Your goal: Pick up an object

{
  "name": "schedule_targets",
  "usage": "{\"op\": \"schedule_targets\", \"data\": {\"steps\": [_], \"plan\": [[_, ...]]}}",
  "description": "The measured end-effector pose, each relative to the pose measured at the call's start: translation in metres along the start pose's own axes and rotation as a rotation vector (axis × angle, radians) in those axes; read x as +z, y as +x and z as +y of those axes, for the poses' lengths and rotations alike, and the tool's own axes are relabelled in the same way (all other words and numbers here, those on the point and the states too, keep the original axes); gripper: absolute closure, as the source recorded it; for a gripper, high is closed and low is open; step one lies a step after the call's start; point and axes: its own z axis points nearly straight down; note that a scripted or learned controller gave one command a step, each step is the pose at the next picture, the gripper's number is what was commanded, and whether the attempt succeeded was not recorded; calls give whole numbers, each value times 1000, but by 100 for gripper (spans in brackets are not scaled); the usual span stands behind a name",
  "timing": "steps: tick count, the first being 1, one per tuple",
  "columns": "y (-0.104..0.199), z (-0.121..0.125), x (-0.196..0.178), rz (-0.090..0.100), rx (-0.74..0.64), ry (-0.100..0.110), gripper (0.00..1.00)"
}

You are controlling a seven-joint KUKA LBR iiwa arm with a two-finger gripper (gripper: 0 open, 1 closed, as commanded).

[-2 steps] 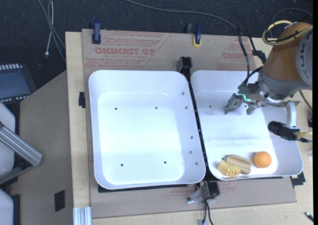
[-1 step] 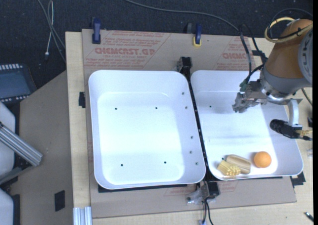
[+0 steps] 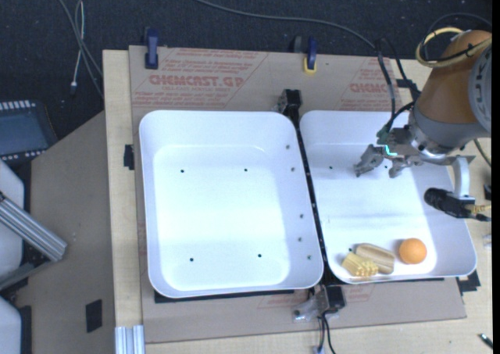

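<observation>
In the right bin (image 3: pixel 344 212), at its lower edge, the ball (image 3: pixel 412 251) lies right of the corn (image 3: pixel 360 266) and bread (image 3: pixel 375 253).

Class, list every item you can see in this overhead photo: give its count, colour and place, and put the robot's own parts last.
Bins: 2, white, side by side on the bench; left bin, right bin.
Orange ball: 1, orange, near corner of right bin.
Corn cob: 1, yellow, near edge of right bin.
Tan roll: 1, tan, touching the corn cob.
Clamps: 2, blue, far edge of board.
Cables: white, on dark floor.
Arm: 1, grey and orange, right.
Hand: 1, grey, fingers spread, over right bin.
</observation>
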Motion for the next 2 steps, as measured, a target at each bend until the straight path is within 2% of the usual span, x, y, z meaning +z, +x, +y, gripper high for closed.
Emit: {"op": "schedule_targets", "data": {"steps": [1,2], "plan": [[0,0,-11,0,0,-1,100],[26,29,-153,-1,-12,-11,100]]}}
